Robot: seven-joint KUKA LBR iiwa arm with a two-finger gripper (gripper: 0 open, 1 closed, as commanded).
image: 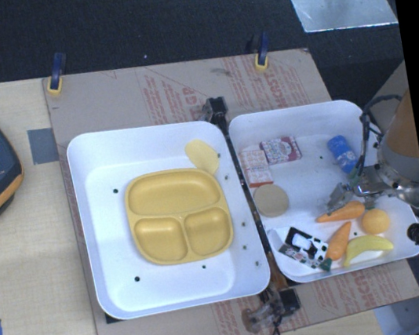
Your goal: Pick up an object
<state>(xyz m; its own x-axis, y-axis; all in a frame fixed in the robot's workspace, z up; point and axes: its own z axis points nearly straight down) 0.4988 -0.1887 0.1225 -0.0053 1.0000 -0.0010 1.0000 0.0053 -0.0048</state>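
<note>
Crowding the right bin's (296,116) near right corner, two carrots (343,213), an orange ball (375,221) and a banana (366,248) lie close together. The hand (349,193) sits low at the right wall, just above the upper carrot; its state cannot be told. A blue item (342,151), two packets (280,149) and a tan disc (271,200) lie spread apart farther in. The left bin (95,221) bears a yellow divided tray (177,214), with bare floor round it.

Right bin (296,115) crowded along near edge: carrots (343,213), banana (366,248), orange ball (375,221), black-white toy (303,248) packed close. Open floor mid-bin between packets (280,149) and blue object (342,153). Left bin (99,221) mostly taken by yellow tray (177,213).
</note>
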